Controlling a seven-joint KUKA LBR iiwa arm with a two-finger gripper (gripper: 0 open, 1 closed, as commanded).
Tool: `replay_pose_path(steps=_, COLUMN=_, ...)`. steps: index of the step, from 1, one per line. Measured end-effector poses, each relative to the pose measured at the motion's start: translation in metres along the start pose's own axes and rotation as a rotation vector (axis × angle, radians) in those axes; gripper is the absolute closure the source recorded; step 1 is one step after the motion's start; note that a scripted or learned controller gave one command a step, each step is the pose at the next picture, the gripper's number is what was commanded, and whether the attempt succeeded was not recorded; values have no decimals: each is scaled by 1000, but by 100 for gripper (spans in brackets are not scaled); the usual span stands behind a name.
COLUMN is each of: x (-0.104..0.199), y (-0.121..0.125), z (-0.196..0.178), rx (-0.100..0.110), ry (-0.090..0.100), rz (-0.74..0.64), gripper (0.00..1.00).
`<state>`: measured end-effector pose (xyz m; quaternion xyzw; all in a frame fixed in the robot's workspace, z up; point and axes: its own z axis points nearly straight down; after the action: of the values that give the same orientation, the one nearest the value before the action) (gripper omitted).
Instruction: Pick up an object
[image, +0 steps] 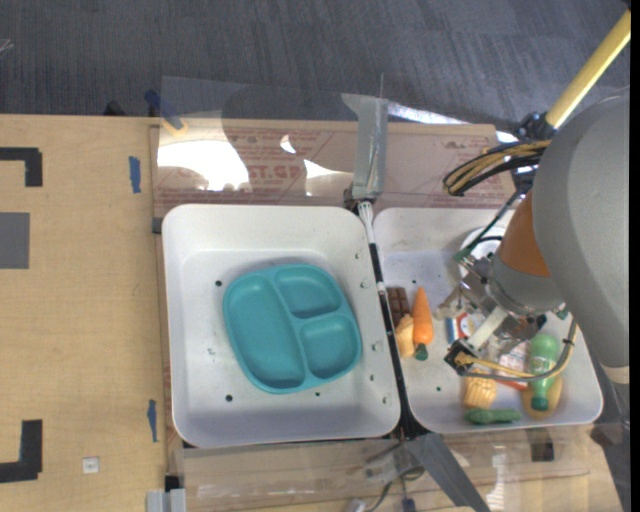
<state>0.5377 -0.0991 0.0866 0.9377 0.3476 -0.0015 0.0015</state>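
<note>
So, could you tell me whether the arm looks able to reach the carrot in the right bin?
Probably yes: the carrot lies uncovered in the right bin, with the arm over that bin beside it. A brown piece and a yellow piece crowd its left side.

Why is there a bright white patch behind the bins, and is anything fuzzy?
Camera view: light glares off the shiny sheet behind the left bin; the grey arm, close to the lens, looks soft; the teal tray is sharp.
</note>
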Motion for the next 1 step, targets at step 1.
replay_pose_path(steps=1, x=1, y=-1, z=-7, rx=4, ry=-4, rz=-5, gripper=100)
